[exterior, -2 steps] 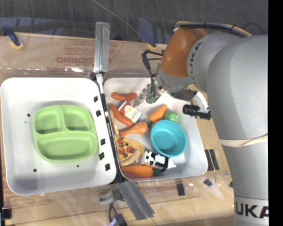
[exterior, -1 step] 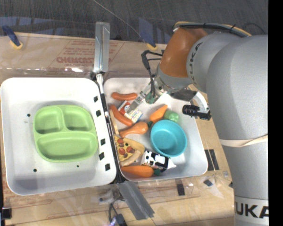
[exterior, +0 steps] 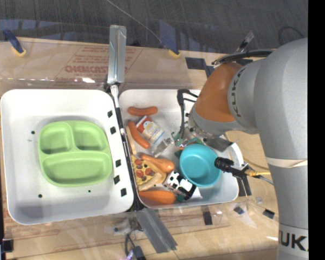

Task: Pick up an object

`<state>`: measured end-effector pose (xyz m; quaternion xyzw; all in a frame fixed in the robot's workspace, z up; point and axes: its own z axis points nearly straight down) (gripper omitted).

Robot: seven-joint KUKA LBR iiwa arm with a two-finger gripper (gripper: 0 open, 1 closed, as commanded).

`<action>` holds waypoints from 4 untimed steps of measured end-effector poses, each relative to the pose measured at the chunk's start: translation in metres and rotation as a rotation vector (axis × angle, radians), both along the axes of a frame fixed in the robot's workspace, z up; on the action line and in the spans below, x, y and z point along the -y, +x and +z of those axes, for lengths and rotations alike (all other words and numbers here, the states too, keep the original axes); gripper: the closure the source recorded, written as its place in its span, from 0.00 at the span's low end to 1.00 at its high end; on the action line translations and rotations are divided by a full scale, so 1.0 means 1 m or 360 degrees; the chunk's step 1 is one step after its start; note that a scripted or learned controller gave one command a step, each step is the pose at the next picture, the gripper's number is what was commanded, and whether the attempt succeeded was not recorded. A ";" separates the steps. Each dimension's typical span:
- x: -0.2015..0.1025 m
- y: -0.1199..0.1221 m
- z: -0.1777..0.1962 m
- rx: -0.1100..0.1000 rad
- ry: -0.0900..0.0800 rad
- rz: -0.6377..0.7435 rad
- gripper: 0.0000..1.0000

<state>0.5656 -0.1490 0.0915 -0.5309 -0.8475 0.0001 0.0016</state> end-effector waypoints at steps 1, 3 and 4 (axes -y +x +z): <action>-0.002 0.001 0.010 0.0000 0.0000 0.0013 1.00; -0.017 0.011 0.000 0.0002 0.0000 -0.0774 0.00; -0.054 0.091 0.000 -0.0003 -0.0002 -0.0952 0.00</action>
